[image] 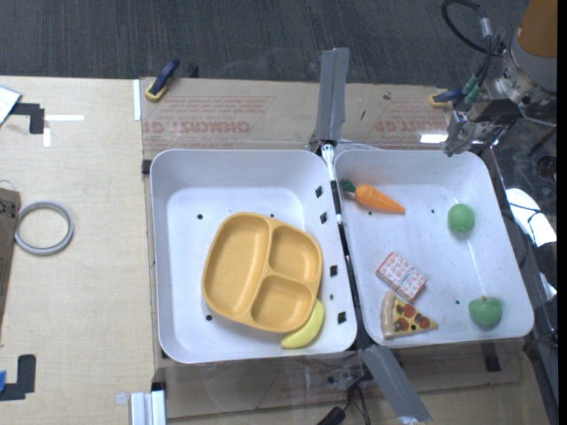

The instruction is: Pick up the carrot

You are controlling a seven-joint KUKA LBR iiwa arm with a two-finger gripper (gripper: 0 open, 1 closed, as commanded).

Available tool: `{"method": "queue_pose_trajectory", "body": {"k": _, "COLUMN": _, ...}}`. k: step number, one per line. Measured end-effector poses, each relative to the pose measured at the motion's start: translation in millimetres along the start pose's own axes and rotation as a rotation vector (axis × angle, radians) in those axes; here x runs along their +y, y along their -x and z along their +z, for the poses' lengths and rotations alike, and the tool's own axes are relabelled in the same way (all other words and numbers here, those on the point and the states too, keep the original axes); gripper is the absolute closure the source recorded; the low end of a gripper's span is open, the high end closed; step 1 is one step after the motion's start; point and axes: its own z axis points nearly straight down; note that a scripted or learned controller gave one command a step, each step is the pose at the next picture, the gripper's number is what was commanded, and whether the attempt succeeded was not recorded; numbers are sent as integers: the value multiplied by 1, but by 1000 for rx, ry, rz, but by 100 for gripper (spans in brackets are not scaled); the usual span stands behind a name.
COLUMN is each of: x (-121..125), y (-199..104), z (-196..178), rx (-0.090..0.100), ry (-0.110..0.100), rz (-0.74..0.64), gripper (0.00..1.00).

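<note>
Carrot (379, 199), tapered smooth orange, lies in white bin (496, 193).

Pale bench (80, 326), two white bins (177, 264), tape roll (42, 227), blue clamp (162, 80)

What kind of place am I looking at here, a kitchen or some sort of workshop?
Most likely a robot test bench in a lab, not a kitchen: a robot arm hangs over two white bins of toy food, like a carrot, taped to cardboard.
</note>
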Motion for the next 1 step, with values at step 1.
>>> {"method": "queue_pose_trajectory", "body": {"k": 1, "x": 49, "y": 26, "z": -105, "rx": 0, "ry": 0, "rz": -3, "gripper": 100}}
